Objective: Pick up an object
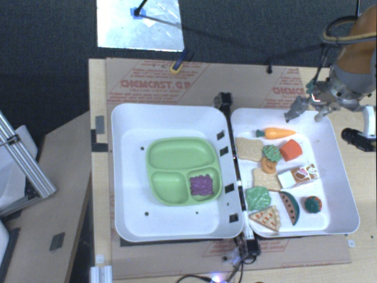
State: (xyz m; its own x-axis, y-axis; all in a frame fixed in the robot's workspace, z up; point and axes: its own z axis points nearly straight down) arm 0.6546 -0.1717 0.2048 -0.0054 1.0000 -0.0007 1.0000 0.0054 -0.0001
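Observation:
My gripper (pixel 307 110) hovers open over the far edge of the right bin (pixel 336 175), with nothing between its fingers. Just below it in the bin lies an orange carrot (pixel 277 132). Further toy foods fill that bin: a red-orange piece (pixel 290 150), a slice of bread (pixel 250 149), a small pineapple (pixel 271 155), a cake slice (pixel 299 174), a lettuce leaf (pixel 257 197), a watermelon slice (pixel 290 206), a pizza slice (pixel 266 218) and a strawberry (pixel 313 204).
The left bin (pixel 129 158) holds a green divided plate (pixel 182 170) with purple grapes (pixel 202 185) in its lower right compartment. A black hinge strip (pixel 231 164) runs between the bins. A silver sheet (pixel 140 16) lies beyond the bench.

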